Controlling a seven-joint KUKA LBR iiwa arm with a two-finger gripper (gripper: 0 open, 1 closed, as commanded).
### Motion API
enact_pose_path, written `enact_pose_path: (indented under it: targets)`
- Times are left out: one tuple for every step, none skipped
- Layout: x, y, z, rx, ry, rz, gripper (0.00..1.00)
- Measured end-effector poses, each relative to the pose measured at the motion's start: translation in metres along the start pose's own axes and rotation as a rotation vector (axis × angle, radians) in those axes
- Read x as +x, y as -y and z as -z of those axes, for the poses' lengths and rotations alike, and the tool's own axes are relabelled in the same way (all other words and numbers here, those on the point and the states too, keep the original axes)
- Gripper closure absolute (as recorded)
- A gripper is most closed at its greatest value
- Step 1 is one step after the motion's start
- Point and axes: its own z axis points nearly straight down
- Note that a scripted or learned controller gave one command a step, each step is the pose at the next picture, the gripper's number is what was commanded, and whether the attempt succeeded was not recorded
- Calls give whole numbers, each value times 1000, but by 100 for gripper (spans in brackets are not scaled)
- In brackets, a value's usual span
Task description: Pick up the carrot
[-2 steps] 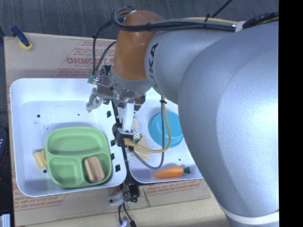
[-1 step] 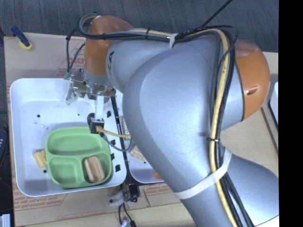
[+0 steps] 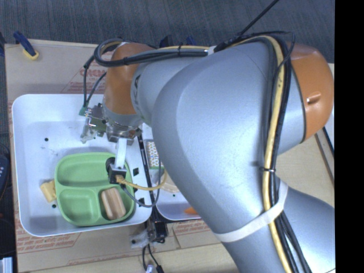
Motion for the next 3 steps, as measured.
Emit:
enact_pose_path:
  targets:
    - [0,0,10,6,6,10,100]
    - [4,15,85,-6,0,-462,100]
    - [-28,83,153,-5,-3,-481,100]
